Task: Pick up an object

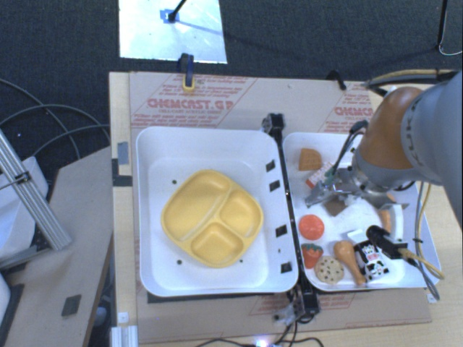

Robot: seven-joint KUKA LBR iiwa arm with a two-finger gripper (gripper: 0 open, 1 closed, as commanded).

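Arm (pixel 416 132) reaching from right, end effector (pixel 322 186) lowered

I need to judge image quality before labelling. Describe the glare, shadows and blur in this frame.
Camera view: strong glare washes out the shiny sheet on the dark floor; the white bins are bright with soft shadows along their walls; the yellow tray is sharp; the end effector and small items beneath it look soft and hard to separate.

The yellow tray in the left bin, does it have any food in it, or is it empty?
Empty. The yellow tray lies flat in the left bin, and all three compartments show bare yellow.
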